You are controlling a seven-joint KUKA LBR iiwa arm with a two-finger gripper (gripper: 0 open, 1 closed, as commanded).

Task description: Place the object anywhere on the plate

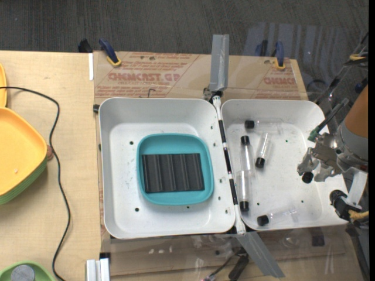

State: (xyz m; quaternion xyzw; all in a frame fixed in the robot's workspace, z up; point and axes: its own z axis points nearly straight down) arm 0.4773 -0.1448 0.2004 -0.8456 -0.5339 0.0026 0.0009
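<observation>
A teal square plate [174,169] with a dark ridged centre lies in the left bin [117,174]. Several clear tubes with black caps lie in the right bin [293,192]: one upright in the image [244,154], one slanted beside it [262,149], one near the back wall [261,123], one along the left wall [242,187] and one at the front [280,216]. My gripper [309,170] hangs over the right side of the right bin, apart from the tubes and far from the plate. A small black part sits at its lower tip.
A divider ridge [225,157] separates the two bins. Yellow and green dishes [17,157] sit on the wooden table at the far left, with a black cable [58,157] running past them. Clamps hold the cardboard [152,72] behind the bins.
</observation>
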